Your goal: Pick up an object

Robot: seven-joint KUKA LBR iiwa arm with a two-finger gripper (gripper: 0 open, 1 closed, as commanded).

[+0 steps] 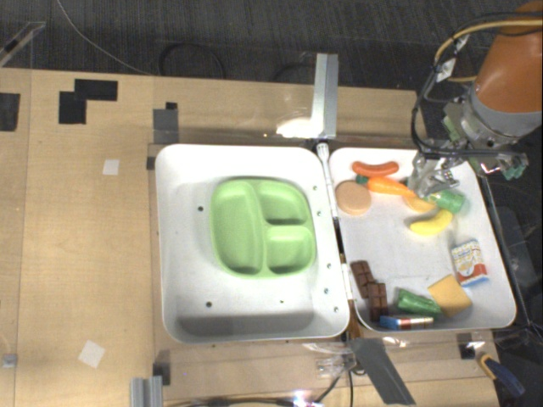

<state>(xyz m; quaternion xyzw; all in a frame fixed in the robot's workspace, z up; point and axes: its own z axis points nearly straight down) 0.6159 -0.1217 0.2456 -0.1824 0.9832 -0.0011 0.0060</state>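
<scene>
My gripper (429, 179) hangs over the upper right part of the right bin (501, 308), below the arm's orange band. It sits just above the right end of an orange carrot (389, 186) and beside a green piece (450, 200). A yellow banana (431, 222) lies just below it. A red sausage (376, 168) and a round tan bun (353, 198) lie to its left. Nothing shows held in the gripper.
The left bin (182, 303) holds a green divided plate (260, 226). Near the right bin's front lie a brown chocolate bar (368, 281), a green cone (415, 301), a blue and red marker (405, 320), a cheese wedge (450, 295) and a small carton (468, 262).
</scene>
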